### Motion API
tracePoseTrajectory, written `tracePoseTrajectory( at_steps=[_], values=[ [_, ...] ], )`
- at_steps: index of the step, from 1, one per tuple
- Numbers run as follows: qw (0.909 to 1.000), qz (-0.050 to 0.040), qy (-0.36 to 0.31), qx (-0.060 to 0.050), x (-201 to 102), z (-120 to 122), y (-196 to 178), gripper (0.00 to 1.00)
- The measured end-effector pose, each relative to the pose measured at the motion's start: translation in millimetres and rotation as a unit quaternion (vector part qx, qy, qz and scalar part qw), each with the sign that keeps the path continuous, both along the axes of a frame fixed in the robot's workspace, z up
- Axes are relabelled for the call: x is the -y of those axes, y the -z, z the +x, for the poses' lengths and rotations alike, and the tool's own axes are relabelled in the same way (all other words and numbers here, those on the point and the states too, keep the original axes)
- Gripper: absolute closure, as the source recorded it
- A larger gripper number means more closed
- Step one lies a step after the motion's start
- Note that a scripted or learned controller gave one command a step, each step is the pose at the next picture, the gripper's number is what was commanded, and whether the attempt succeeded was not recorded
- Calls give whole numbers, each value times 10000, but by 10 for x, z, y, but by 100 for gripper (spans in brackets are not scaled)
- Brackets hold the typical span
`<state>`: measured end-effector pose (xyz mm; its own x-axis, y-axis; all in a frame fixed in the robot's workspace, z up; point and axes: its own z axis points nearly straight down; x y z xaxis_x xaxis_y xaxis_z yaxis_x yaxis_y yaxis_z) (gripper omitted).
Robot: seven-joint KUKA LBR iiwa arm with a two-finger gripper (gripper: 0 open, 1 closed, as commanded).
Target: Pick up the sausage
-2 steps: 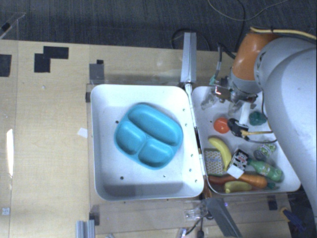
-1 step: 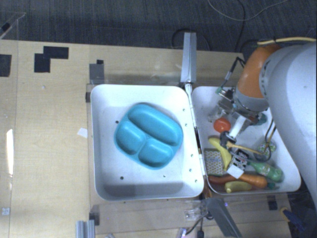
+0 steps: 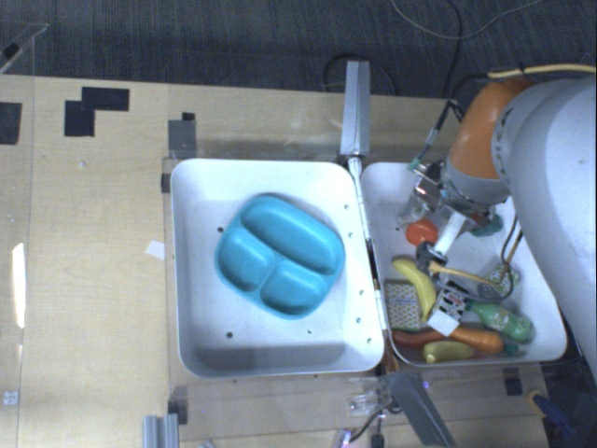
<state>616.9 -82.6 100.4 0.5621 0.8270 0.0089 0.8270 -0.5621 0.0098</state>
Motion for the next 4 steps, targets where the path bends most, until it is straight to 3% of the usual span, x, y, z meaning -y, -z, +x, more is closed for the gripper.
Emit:
tracePoseTrajectory(
  at_steps=[1,2,3,4],
  values=[
    [9892,-24,-1462,-33,-506,452,-1438,100],
    [10000,-4,50,-60,-597,-565,-839,100],
    [9844,-19,-1760,-41,-842,-368,-853,100],
    [9935,-25,-1137,-35,127,48,-1488,100]
  ],
)
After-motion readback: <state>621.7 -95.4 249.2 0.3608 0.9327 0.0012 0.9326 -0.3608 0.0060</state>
